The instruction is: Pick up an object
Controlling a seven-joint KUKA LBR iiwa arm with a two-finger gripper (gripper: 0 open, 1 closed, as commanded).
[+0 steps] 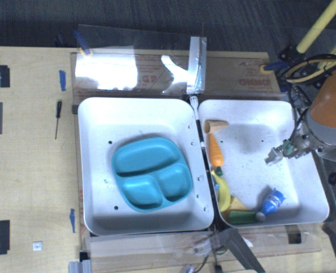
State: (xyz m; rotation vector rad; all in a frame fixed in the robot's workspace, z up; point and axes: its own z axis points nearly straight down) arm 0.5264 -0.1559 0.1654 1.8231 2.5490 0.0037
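Two shallow white plastic bins side by side on pale wooden bench, listed near to far.

Right bin (304, 209), near edge: dark green cucumber-like piece (243, 216) lying flat; blue and white bottle-shaped item (270, 203) just right of it, tilted. Left wall, going farther: yellow banana-shaped piece (222, 190), orange carrot-shaped piece (215, 151), tan block (216, 125) at far left corner. All candidates for picking; none lifted.

Left bin (94, 169): teal three-compartment plastic tray (151, 173), centred.

Two-finger gripper (276, 155): over right half of right bin, well apart from every item, nothing between fingers. Whether spread or closed: cannot tell, too small and blurred.

Step in hand, by judgement: approach, no target reached. Next move calls for travel toward an item, likely the nearby bottle-shaped one, then descent and closing.

Far side: clear plastic sheet (134, 67) with glare, detail beneath unreadable. Arm cut off at right.
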